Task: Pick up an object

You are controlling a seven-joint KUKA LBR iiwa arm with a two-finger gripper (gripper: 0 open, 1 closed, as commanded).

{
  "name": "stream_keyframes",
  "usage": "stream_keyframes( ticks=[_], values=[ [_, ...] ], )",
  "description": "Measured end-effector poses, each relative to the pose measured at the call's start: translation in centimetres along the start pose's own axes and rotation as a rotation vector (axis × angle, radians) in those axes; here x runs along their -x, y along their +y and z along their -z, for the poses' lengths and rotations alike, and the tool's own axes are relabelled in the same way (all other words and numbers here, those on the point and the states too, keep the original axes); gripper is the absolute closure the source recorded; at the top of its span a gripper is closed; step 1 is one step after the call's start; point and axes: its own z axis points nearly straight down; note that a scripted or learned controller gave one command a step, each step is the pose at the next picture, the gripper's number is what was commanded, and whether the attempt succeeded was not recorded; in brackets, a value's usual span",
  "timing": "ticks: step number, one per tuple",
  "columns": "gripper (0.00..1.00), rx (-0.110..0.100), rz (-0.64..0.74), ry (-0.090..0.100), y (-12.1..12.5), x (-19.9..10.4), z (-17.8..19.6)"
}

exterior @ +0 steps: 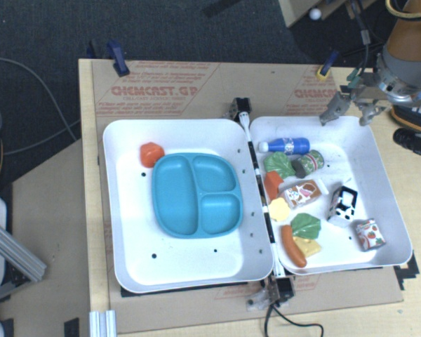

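Observation:
My gripper (351, 112) hangs open above the far edge of the right bin (386, 188), its two grey fingers spread with nothing between them. Below it in the bin lie a blue bottle (286, 146), a green can (311, 161), a green leafy toy (278, 164), a carrot (272, 185), a snack packet (302, 193), a black and white cow toy (344, 203), a small red and white carton (370, 234), a sausage (293, 246) and a green and yellow piece (306, 230).
The left bin (126, 244) holds a blue divided tray (196, 194) and an orange-red tomato (151, 154) by its far left corner. A black clamp (241, 107) sits between the bins at the back. Brown cardboard (196, 83) surrounds both bins.

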Motion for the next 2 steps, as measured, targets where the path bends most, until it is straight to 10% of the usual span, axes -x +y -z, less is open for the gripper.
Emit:
stream_keyframes(
  ticks=[1,2],
  values=[
    [0.0,0.011,0.001,-0.001,-0.2,-3.4,-11.7],
    [0.0,-0.002,-0.001,0.001,-4.6,-4.0,-13.5]
  ],
)
